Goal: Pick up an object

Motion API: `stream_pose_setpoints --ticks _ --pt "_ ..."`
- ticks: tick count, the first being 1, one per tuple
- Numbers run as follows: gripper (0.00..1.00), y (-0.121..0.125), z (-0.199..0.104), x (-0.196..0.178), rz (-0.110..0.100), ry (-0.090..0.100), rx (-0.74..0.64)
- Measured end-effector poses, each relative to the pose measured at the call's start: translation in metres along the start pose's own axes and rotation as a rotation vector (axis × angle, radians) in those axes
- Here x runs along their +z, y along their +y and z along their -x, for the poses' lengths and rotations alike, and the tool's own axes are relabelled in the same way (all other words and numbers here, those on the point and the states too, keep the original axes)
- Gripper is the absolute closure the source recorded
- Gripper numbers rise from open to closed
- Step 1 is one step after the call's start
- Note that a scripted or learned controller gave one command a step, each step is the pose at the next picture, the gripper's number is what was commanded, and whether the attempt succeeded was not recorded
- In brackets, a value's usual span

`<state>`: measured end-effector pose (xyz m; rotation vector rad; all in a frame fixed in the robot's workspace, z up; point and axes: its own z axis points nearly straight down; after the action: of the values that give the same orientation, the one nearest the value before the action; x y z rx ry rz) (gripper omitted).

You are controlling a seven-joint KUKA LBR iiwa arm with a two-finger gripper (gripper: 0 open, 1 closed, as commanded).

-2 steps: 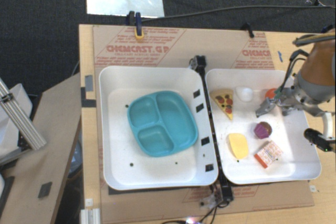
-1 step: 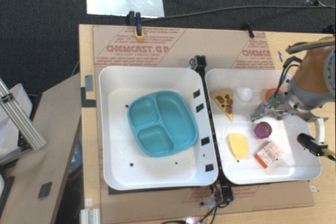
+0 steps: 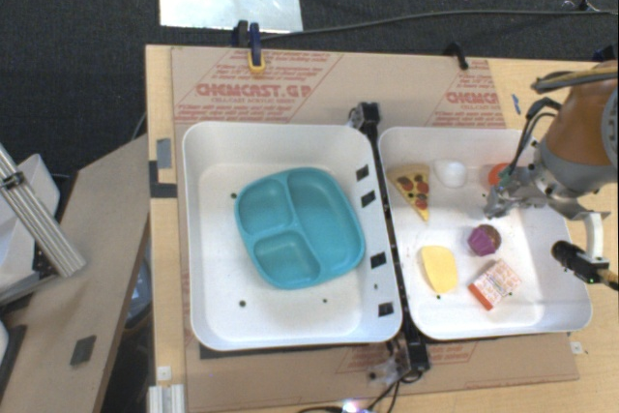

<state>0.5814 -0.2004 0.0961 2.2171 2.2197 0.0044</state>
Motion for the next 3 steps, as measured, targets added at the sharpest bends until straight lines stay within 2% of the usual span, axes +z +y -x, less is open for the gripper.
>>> stream_pose_setpoints --ticks 1,3 --pt "1.0 0.001 -0.009 -0.049 0.001 -0.001 -0.004" --pt "1.0 0.0 0.001 -0.158 0.002 -0.002 -0.004"
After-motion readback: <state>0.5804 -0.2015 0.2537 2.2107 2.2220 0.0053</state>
